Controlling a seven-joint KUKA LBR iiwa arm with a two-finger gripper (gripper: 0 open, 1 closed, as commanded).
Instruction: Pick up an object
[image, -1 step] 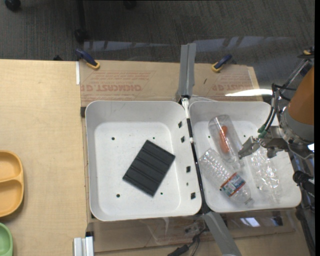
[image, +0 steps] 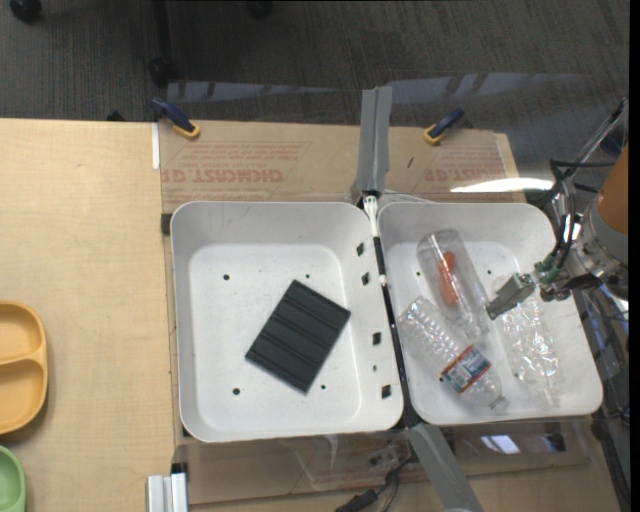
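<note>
Fingers hang low in the right bin, tips among 2 bottles and crumpled plastic; can't tell their state. Black slab lies in left bin.

Dark grey carpet runs along the top. Below it, a light wooden bench fills the left side, with brown cardboard clamped at its far edge by orange-handled clamps. A bright patch of glare streaks the cardboard's right end.
</note>
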